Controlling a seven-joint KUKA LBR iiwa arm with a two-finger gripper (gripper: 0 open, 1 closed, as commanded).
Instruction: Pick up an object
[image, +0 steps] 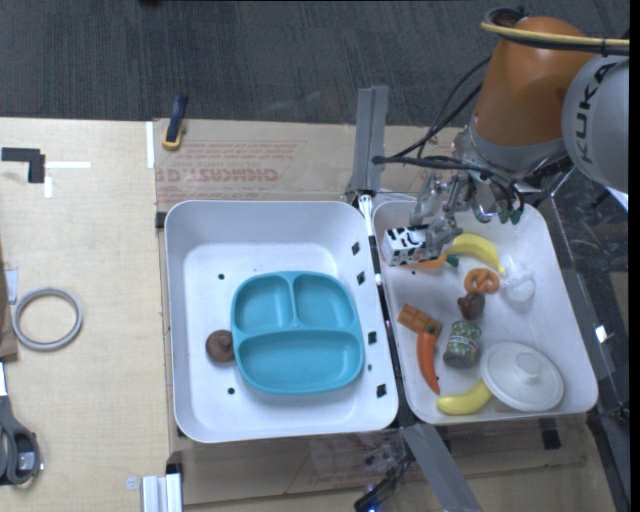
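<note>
The end effector (436, 222) hangs low in the far corner of the right bin (560, 300), just beside a black-and-white cube (403, 243) w/ an orange bit under it; can't tell if it's apart or together (cables blur it). A yellow banana (474, 247) lies just right of the cube.

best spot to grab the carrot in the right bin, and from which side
Probably the carrot at mid-body, coming straight down from above. It lies flat and nearly lengthwise toward the bin's front; close across its narrow width. The green can sits close on its right, so clearance there is tight.
</note>
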